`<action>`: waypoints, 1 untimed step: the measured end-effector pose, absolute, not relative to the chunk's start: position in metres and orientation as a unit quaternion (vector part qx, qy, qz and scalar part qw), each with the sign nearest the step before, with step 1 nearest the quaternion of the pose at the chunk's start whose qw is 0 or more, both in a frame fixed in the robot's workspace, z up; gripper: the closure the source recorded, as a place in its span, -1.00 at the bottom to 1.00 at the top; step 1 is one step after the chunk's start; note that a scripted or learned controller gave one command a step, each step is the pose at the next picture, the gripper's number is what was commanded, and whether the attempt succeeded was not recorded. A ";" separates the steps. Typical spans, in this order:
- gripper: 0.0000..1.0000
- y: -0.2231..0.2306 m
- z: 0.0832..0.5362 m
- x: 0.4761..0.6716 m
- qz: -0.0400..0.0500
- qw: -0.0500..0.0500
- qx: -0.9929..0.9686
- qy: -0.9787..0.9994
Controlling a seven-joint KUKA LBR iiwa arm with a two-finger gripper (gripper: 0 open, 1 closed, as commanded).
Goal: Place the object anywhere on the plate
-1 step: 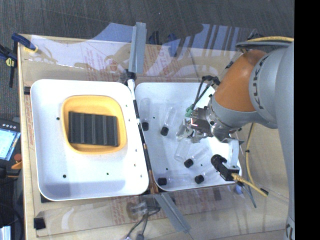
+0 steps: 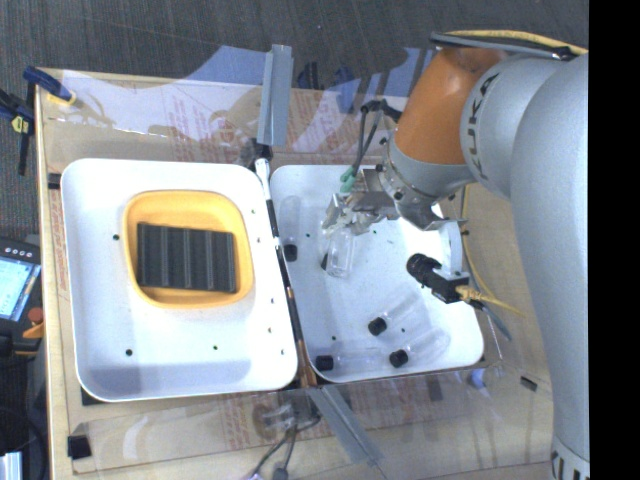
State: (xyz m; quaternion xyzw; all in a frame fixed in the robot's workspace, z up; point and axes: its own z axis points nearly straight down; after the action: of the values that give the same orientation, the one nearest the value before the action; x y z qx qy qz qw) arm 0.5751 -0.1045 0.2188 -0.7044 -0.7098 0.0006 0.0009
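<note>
A yellow plate (image 2: 186,205) with a dark ridged centre lies in the left white bin (image 2: 100,348). My gripper (image 2: 343,230) hangs over the upper left part of the right bin (image 2: 455,353), well to the right of the plate. A small clear object (image 2: 340,260) sits directly under the gripper's tip, and whether it is held or resting on the bin floor is unclear. Two more clear objects with black caps (image 2: 377,325) (image 2: 398,358) lie near the right bin's front.
A small black piece (image 2: 290,252) sits at the right bin's left wall and another (image 2: 325,363) at its front left corner. The raised rims of the two bins meet between the gripper and the plate. The arm covers the right bin's far right side.
</note>
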 end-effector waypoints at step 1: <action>1.00 -0.045 0.200 0.596 0.001 0.002 -0.675 -0.738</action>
State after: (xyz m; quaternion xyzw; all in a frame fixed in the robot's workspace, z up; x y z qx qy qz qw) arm 0.5955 -0.0451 0.1997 -0.6749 -0.7379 0.0012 0.0020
